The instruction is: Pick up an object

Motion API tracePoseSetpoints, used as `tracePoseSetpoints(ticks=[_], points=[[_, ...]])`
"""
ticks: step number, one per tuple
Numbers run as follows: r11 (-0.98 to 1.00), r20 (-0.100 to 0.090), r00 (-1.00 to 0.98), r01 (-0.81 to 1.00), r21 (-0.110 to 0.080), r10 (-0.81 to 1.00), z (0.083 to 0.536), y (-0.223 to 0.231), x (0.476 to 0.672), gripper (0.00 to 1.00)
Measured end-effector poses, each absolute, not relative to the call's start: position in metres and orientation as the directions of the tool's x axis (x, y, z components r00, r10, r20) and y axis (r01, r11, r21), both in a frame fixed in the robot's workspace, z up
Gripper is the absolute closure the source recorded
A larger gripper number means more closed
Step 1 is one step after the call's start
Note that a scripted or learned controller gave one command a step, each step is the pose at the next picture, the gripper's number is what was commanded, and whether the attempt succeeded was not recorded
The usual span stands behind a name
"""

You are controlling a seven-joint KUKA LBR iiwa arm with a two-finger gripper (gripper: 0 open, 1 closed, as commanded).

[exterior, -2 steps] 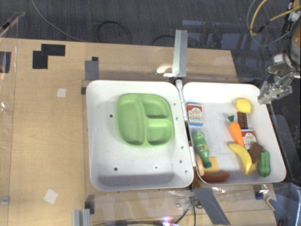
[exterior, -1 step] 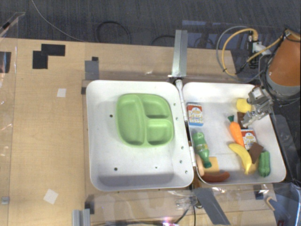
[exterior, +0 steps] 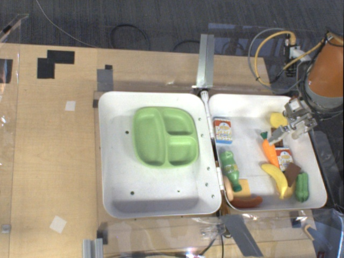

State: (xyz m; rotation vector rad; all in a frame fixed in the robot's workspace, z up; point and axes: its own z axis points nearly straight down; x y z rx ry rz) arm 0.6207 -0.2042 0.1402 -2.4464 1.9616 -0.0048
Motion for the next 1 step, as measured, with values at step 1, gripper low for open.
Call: tracePoseSetpoints(ticks=[1], points=[[-0.191,0.013,0.19,-0.981,-0.023,-0.982,0.0973,-0.1712,0.5657,0.0]])
